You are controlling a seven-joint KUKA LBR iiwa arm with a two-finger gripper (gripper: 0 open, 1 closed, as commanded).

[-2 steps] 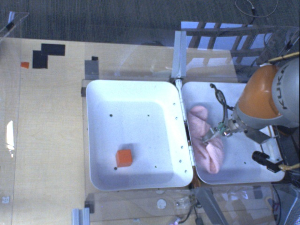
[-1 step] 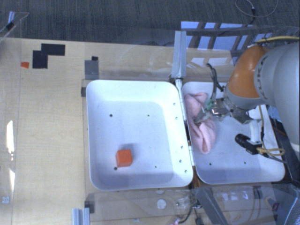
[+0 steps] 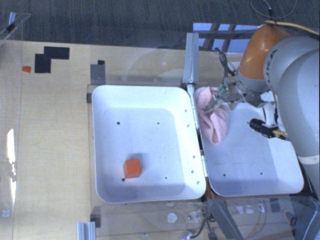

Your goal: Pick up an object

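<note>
the gripper (image 3: pixel 220 98) sits over the pink cloth (image 3: pixel 214 120) in the right bin (image 3: pixel 260 181); its finger state i cannot tell. an orange block (image 3: pixel 132 168) lies in the left bin (image 3: pixel 145 104).

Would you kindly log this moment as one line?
end effector at pink cloth | right bin | orange block in left bin

The bench (image 3: pixel 50 134) is seen from above, at a slant, by one fixed camera. Both bins are taken in whole: the left bin (image 3: pixel 145 99) mid-frame, the right bin (image 3: pixel 260 179) beside it. The arm (image 3: pixel 295 74) is seen large at the right edge.
</note>
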